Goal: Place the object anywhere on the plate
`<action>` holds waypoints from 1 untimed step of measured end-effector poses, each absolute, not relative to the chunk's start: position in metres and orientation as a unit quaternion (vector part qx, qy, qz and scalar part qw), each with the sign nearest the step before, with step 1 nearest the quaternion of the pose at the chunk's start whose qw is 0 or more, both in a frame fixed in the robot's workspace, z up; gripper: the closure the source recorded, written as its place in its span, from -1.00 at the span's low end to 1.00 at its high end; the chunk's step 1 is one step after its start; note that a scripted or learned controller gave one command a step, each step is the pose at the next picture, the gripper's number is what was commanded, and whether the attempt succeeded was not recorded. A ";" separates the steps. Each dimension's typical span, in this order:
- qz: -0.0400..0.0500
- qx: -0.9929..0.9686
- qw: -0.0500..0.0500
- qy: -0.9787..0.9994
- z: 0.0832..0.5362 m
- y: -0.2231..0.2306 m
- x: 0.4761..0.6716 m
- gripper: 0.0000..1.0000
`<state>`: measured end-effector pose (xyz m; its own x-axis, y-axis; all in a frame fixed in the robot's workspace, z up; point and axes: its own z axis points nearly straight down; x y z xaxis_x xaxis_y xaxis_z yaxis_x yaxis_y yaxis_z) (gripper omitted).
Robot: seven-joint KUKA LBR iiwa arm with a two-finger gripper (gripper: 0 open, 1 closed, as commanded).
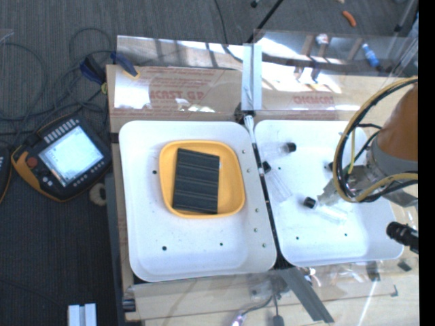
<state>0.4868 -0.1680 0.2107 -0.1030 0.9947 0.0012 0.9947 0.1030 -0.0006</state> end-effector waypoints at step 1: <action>0.000 -0.670 0.001 -0.743 0.211 -0.168 0.487 -1.00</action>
